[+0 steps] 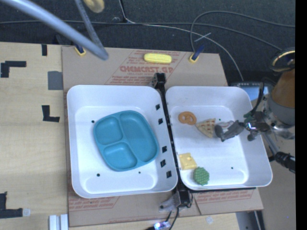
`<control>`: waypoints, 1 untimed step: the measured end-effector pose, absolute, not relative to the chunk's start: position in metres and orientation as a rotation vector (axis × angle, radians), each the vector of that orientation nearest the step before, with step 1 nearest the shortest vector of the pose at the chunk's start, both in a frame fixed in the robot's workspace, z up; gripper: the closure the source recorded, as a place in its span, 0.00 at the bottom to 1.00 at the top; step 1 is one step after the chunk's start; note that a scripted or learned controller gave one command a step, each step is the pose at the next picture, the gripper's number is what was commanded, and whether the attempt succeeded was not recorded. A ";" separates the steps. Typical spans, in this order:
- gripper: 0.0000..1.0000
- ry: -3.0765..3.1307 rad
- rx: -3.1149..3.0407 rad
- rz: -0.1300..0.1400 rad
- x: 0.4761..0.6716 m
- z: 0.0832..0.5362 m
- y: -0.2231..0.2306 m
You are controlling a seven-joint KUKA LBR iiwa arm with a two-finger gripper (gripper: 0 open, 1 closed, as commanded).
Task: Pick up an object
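Lying in the right white bin, toward its far middle, we see a tan waffle-patterned wedge, flat on the floor with open white room between it and every wall. The dark two-finger gripper reaches in over the bin's right rim and sits just beside the wedge's right end, seemingly touching it; we cannot tell how its jaws stand. Just left of the wedge lies a brown pretzel-shaped piece. Near the bin's front left corner rest a pale yellow square block and a green bumpy lump, well apart from the wedge. A blue three-compartment plastic tray fills the middle of the left white bin.
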State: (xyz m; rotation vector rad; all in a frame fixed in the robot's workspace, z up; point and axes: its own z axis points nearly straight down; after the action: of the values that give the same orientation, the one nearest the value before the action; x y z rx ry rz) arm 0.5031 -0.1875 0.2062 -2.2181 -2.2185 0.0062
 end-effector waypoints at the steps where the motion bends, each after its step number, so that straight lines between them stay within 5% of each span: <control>1: 0.00 -2.220 -2.218 0.005 0.511 0.158 -0.188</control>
State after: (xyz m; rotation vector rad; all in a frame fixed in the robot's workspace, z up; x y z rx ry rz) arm 0.5107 -0.1875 0.1582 -2.2176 -2.2197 0.0051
